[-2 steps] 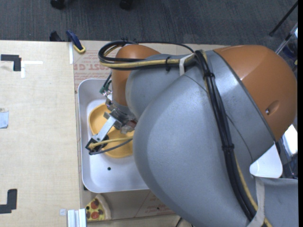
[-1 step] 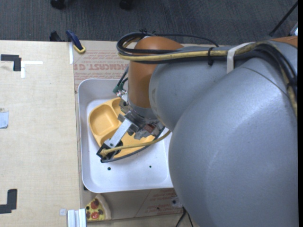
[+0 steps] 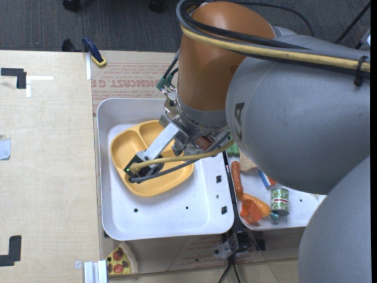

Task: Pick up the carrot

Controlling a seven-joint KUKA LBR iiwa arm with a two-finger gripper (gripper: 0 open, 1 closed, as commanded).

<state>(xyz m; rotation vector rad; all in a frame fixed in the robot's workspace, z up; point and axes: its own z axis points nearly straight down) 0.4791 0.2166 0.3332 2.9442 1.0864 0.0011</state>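
My gripper (image 3: 196,137) hangs low over the left bin (image 3: 177,217), at its far right part, just above the far right rim of the yellow divided plate (image 3: 154,178) that lies there. My own wrist and the broad grey arm (image 3: 294,117) cover most of it from above, so I cannot tell whether it is released or clenched, and I see nothing held in it. Whether it touches the plate I cannot tell either.

The carrot (image 3: 237,180) is in the right bin (image 3: 294,214), lying along that bin's left wall, long and orange-red, with a bit of green at its far end under my wrist. It lies to the right of my gripper and nearer than it, across the wall between the bins. A brighter orange piece (image 3: 254,209) lies just beside its near end, and a small green-labelled can (image 3: 279,200) stands to the right of that. A toy pizza slice (image 3: 118,262) lies on the bench, just past the left bin's near left corner.
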